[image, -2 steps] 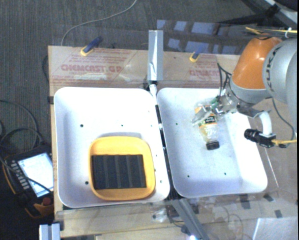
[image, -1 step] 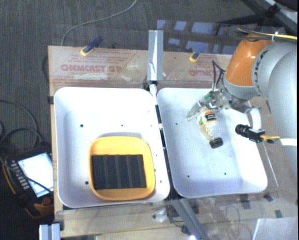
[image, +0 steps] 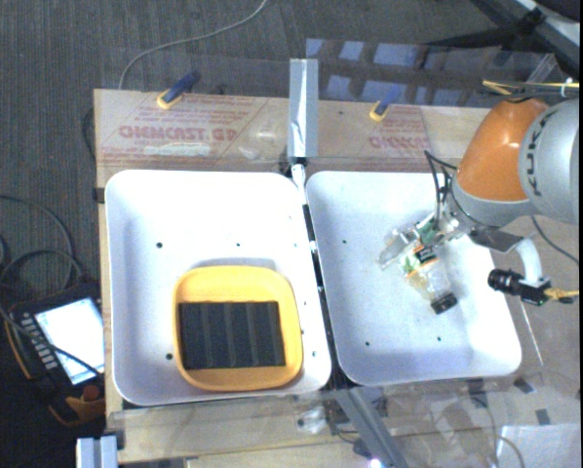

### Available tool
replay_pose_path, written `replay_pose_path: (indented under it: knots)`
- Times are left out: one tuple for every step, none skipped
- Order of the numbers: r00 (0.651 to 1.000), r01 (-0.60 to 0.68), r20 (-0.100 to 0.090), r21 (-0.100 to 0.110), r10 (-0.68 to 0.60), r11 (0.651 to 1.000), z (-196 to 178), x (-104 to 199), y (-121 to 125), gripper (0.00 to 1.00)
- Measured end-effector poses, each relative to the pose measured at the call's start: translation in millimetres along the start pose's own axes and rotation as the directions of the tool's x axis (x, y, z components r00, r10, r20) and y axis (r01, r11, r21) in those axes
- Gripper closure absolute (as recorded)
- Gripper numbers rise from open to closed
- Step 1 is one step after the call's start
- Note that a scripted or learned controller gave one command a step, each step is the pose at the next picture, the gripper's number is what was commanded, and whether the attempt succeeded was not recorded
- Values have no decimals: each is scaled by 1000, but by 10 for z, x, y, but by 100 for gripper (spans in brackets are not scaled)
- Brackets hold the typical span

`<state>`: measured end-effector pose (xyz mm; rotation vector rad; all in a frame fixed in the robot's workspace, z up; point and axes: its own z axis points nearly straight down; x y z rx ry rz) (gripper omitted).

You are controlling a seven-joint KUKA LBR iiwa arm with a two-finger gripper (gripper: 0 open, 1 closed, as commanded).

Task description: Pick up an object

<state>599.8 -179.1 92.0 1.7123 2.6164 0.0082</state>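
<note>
Yellow tray point(image: 235, 286): in the view-left bin point(image: 136, 261), lying flat on the floor, toward the near wall and a bit right of centre. Rounded corners, dark ribbed panel point(image: 230, 332) set in its middle. Near edge close to the bin's front rim; touching or not, cannot tell. Well apart from the gripper.

Gripper point(image: 423, 259): over the view-right bin point(image: 369, 310), upper-middle area, pointing down and toward the near side. Clear and green parts visible at the head, too small to resolve. Released or clenched: cannot tell. Nothing seen held. Small black piece point(image: 444, 301) just below the head; part of the tool or loose, cannot tell.

Arm point(image: 555, 164): reaching in from the view's right, orange band point(image: 496, 154) above the wrist, over the right bin's far right corner. Black cylindrical fitting point(image: 511, 281) by that bin's right wall, thin wire off it.

Bins side by side, rims touching along the middle. Printed brown board point(image: 194, 135) behind them, two blue-and-yellow clamps point(image: 176, 89) point(image: 380, 110) on it, grey strip point(image: 302, 110) upright between. Lit screen device point(image: 67, 330) on dark carpet left of the bench, thin cable point(image: 204, 32) across the carpet behind.
</note>
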Motion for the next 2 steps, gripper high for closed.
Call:
replay_pose_path:
  knots:
    - [1000,0,0,-3,0,1000,-95,5,13,100]
    - [1000,23,-9,11,-23,1000,-923,758,491,100]
